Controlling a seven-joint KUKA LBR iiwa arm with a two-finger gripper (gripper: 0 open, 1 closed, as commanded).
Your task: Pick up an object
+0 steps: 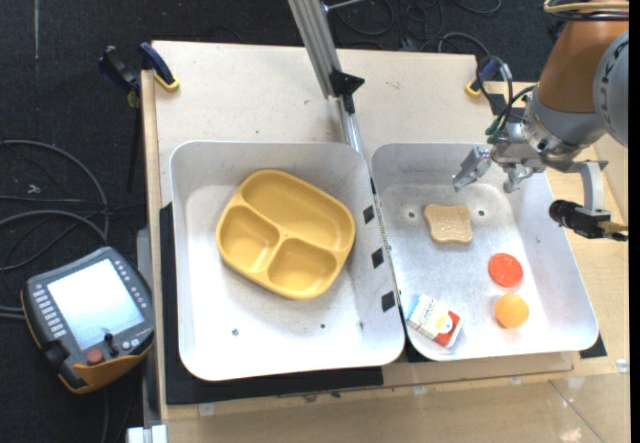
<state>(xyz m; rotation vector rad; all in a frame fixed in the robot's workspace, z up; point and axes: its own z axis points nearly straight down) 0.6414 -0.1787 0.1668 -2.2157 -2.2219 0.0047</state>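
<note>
Nothing has been lifted yet, judging from the camera view: four small things lie loose in the right-hand white bin [560, 326] on the table [250, 91]. A tan toast-shaped slice [448, 224] sits near the bin's centre, a flat red-orange disc [505, 270] at four o'clock from it, a small orange ball [511, 311] just below that, and a white-and-red carton [434, 321] at six o'clock. The hand [494, 171] hovers at one o'clock from the slice, fingers spread apart, gripping nothing (descent, closing and lift all remain). A yellow compartment plate [287, 232] fills the left bin [190, 331].
</note>
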